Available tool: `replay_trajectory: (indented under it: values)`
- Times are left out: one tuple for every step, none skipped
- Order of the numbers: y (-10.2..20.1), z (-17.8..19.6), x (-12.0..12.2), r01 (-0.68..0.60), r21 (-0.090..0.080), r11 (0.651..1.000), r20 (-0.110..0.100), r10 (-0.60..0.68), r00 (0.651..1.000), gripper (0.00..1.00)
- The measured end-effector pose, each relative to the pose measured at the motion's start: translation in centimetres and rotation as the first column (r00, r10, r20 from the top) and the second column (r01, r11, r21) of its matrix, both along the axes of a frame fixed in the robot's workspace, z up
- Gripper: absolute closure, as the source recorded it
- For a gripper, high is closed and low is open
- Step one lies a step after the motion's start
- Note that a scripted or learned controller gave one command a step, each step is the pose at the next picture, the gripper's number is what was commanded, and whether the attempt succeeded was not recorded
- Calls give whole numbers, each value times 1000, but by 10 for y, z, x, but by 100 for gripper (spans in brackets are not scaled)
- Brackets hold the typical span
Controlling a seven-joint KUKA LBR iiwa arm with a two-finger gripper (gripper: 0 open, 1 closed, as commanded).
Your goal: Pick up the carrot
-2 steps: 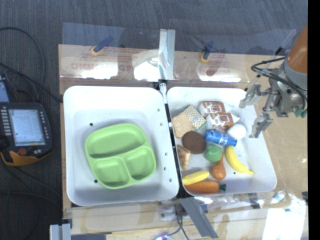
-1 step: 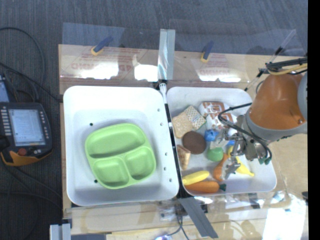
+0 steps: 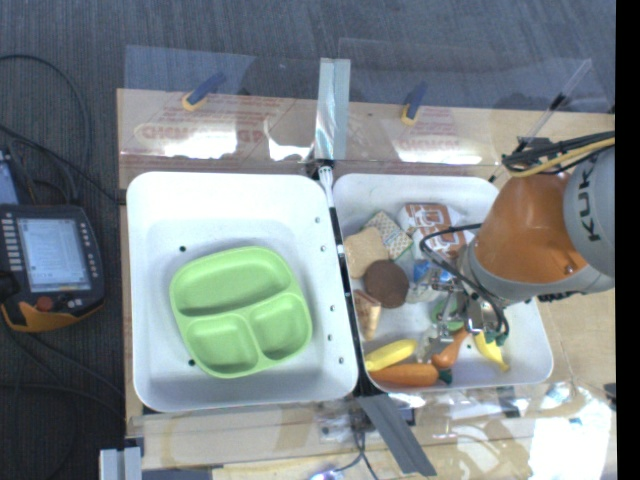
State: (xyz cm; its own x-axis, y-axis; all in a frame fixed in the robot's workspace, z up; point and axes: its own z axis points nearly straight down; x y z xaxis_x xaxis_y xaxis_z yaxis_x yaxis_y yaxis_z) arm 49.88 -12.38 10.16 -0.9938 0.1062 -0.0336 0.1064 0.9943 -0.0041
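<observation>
In the right bin (image 3: 540,368), a slim orange carrot (image 3: 451,351) lies slanted near the front wall, with a dark green tip at its lower end. A thicker orange piece (image 3: 405,375) lies flat just to its left, along the front wall. My gripper (image 3: 456,316) hangs under the orange wrist band (image 3: 528,236), pointing down into the bin directly above and behind the slim carrot. It is close to the carrot, and nothing orange sits visibly in its grasp. The wrist hides part of the bin's middle.
A yellow piece (image 3: 389,353) lies left of the carrot and another yellow one (image 3: 491,349) to its right. A brown round item (image 3: 385,282), crackers (image 3: 385,233) and a printed packet (image 3: 428,218) crowd the bin's back. The left bin holds a green divided plate (image 3: 240,310).
</observation>
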Motion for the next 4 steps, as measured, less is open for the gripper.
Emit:
replay_trajectory:
  values:
    - [-11, -6, -2, 112, 8, 994, 6, -112, 994, 0]
    - [-17, -6, -3, 95, 5, 995, 6, -95, 995, 0]
    - [-23, -8, -4, -343, -6, 939, -2, 343, 939, 0]
    - [-10, -10, 83, -516, -4, 856, -21, 516, 856, 0]
